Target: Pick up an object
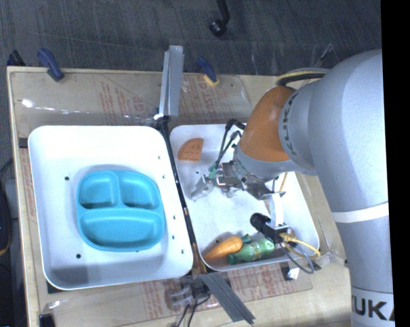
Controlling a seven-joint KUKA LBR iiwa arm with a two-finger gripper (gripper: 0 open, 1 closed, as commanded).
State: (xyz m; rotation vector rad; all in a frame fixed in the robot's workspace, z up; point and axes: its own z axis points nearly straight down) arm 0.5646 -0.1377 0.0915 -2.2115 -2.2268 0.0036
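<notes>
Camera view from above, at a slant: a bench [87, 97] with two shallow white bins side by side. In the left bin [48, 142], a blue divided tray [119, 210] lying flat near the middle, with two small compartments toward the far side and one long compartment toward the near side. In the right bin [207, 220], three loose objects: an orange slice [190, 149] by the far left corner; a carrot [223, 247] on its side along the near wall; a green bottle [258, 251], also on its side, just right of the carrot, touching or nearly so, too close to tell. From the right, the grey arm [339, 133], its orange band [265, 133] above the far right part of the right bin. At the arm's end, the gripper [204, 183], pointing left over the bare middle of the right bin, between the orange slice and the carrot and apart from both, farther still from the green bottle. Spread or pressed together: cannot tell, the metal parts there too small and cluttered to read
</notes>
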